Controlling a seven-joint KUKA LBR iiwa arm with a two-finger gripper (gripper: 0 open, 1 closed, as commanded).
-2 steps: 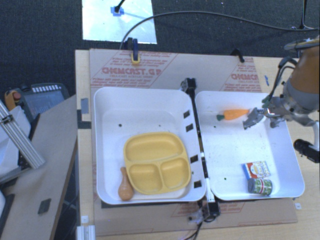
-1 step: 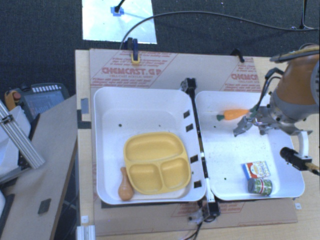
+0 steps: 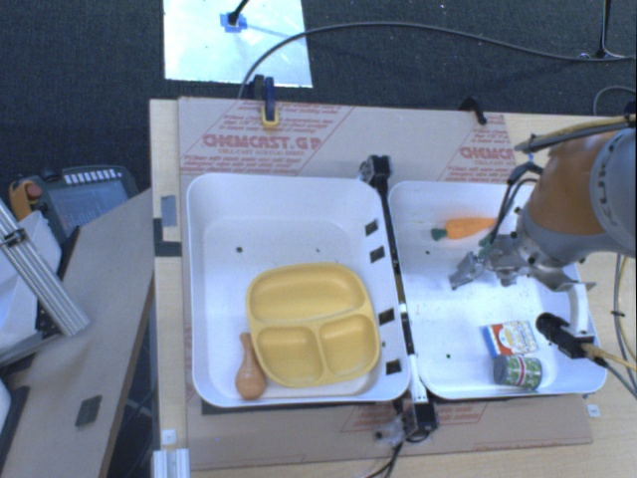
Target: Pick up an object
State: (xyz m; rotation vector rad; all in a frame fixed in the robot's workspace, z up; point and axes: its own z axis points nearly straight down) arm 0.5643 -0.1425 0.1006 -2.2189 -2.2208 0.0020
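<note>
The arm enters from the right of the frame, its orange band at the upper right, and its gripper (image 3: 476,267) hangs low over the middle of the right bin (image 3: 413,297). Whether the fingers are spread or pressed together cannot be told; nothing shows between them. A toy carrot (image 3: 466,229) lies just above the gripper, in the bin's upper part. Toward the lower right corner of that bin sit a small box (image 3: 512,339) and, just below it, a green can (image 3: 518,371) on its side. The left bin (image 3: 214,267) holds a yellow divided plate (image 3: 311,321), with a tan wooden pestle-like piece (image 3: 249,371) at the plate's lower left edge.
</note>
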